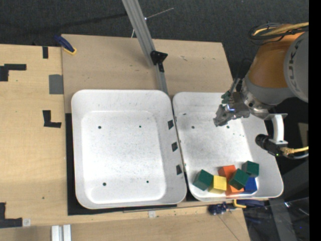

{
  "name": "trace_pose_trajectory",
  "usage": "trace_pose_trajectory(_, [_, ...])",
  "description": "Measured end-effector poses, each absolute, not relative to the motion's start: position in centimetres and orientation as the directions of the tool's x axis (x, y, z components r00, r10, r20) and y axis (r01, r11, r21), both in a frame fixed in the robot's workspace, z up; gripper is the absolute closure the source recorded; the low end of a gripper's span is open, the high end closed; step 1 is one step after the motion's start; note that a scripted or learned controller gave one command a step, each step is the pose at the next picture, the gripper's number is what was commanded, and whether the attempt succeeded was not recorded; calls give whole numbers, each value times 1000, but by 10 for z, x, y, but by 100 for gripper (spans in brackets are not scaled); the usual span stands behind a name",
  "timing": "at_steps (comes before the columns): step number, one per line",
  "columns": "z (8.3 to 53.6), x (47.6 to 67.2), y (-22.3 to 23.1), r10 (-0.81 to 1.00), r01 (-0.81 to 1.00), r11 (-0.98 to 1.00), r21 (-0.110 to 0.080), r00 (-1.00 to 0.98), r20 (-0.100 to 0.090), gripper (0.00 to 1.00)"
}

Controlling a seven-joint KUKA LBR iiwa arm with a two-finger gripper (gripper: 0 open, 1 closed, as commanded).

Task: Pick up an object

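**Still empty-handed: gripper hanging well short of the block pile**

Right now the gripper [224, 115] is hovering over the upper part of the right bin [210, 139], well apart from the pile of blocks [228, 178], and nothing is sitting between its fingers; whether they are spread or closed I cannot tell. The blocks are huddling in that bin's near corner, the green block [203, 178] touching the yellow block [219, 184], the orange block [228, 171] wedged behind. That crowding is looking like the risk: fingers coming down may be landing on top of neighbours, or scraping the bin wall. The left bin [123, 149] is offering no target.
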State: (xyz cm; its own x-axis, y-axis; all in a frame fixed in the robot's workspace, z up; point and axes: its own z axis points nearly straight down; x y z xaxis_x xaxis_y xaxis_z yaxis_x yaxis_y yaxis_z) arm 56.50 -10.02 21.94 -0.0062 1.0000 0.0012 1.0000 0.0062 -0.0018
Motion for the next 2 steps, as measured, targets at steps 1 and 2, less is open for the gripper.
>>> trace_pose_trajectory(1, [211,573,-47,1000,1000,7,-3,-7,2,100])
trace_pose_trajectory(2, [212,584,-1,1000,1000,6,-2,-6,2,100])
